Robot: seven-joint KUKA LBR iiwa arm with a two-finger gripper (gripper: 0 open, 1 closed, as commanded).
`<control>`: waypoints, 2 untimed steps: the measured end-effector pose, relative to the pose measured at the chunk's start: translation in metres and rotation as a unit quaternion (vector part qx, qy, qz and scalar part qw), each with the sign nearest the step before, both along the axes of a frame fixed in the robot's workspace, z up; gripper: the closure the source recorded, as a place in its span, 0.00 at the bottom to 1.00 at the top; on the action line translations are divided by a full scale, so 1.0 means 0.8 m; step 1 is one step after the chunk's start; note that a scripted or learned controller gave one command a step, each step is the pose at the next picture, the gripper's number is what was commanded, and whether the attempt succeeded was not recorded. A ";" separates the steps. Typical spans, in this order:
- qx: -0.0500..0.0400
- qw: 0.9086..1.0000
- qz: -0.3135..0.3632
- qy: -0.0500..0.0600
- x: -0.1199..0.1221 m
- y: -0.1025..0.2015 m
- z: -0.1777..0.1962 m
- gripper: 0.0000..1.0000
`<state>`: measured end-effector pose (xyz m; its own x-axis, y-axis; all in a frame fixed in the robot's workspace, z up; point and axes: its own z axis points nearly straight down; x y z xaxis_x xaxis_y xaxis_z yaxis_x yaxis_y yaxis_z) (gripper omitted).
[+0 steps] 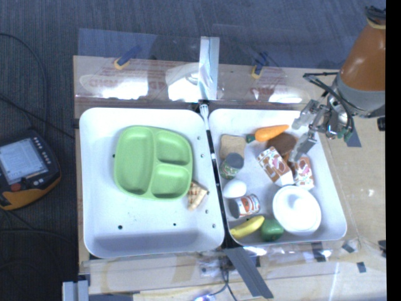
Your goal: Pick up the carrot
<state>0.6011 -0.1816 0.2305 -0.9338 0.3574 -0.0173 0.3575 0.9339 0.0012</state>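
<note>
Carrot (272, 132) lies just left of jaws (307, 128) (parted, holding nothing), right bin (335, 196).

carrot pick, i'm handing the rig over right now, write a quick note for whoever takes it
Gripper: over the top right corner of the right bin, jaws open, nothing between them.
Carrot: lying near the back wall of the right bin, just left of the gripper, beside the brown block and the slice of bread.
Done: the arm is at the bin, close to the carrot.
Left: move onto the carrot, close on it and lift. Left bin holds the green plate, not part of this job.
</note>
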 end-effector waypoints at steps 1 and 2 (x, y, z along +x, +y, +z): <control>0.004 1.000 -0.015 0.008 0.065 0.020 -0.049 0.00; 0.001 0.999 0.039 0.006 0.072 0.023 -0.166 0.00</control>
